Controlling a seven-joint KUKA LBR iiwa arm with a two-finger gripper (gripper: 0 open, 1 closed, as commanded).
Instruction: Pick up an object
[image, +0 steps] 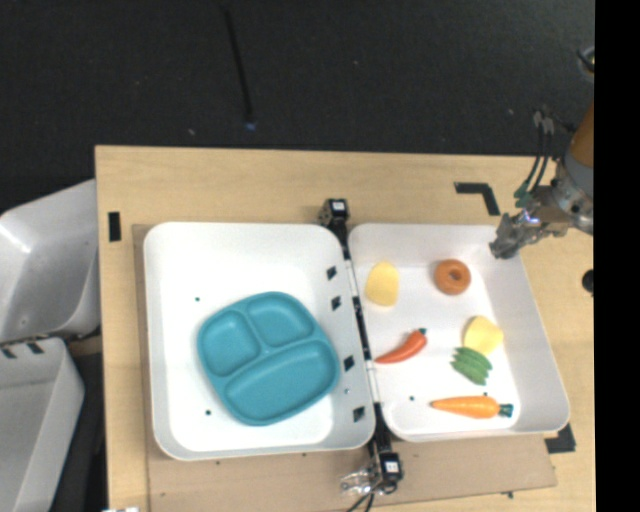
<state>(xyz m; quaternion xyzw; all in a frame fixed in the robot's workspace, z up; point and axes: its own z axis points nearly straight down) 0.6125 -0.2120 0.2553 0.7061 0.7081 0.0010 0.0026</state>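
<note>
The right bin (520, 300) holds six toy foods. A pale yellow piece (381, 284) lies near its upper left corner, an orange doughnut (453, 276) toward the upper edge. A red chilli (403, 347) lies by the left edge. A yellow piece (483, 335) touches a green vegetable (471, 364). A carrot (466, 406) lies along the lower edge.

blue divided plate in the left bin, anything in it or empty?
Empty. The blue plate lies flat in the left bin, and all three of its compartments show bare blue.
</note>
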